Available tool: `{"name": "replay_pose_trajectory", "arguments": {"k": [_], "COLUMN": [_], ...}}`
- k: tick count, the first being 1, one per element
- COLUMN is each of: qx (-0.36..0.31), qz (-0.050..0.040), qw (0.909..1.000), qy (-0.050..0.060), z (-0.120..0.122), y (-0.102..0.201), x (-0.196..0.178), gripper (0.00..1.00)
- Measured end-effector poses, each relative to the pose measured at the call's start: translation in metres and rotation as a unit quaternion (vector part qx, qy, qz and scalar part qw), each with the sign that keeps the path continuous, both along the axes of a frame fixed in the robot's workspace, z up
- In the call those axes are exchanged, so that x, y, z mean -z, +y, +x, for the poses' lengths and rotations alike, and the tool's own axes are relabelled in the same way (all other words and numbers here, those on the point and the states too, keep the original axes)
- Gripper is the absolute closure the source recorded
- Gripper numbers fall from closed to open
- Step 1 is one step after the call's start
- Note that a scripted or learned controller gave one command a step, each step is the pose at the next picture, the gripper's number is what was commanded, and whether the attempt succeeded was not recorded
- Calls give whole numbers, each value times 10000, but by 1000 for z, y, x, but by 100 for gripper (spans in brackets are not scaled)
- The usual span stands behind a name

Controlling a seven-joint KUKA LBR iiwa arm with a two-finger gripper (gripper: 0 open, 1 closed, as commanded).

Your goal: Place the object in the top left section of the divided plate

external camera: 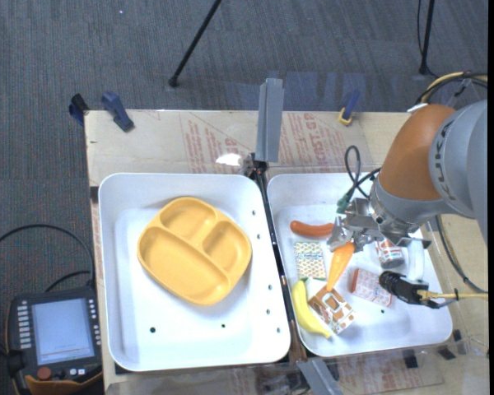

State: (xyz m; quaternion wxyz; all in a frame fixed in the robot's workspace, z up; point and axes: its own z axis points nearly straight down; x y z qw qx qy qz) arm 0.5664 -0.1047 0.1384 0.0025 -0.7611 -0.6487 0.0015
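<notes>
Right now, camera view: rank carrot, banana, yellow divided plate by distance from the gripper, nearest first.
1. Carrot: at the gripper, just below it in the right bin.
2. Banana: near the right bin's front-left corner, farther down-left.
3. Yellow divided plate: in the left bin, across the divider, farthest.

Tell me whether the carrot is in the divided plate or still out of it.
Out. The carrot lies in the right bin below the gripper, among other items; the yellow divided plate sits in the left bin.
</notes>
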Motion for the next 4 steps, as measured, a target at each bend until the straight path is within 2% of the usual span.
{"name": "replay_pose_trajectory", "arguments": {"k": [1,2,3,4], "qx": [345,28,748,11], "qz": [-19,-21,-24,-21], "qw": [9994,10000,9972,10000], "qy": [15,17,25,20], "z": [11,37,9,51], "y": [74,144,133,198], "x": [-115,-115,-77,-44], "gripper": [100,100,100,100]}}
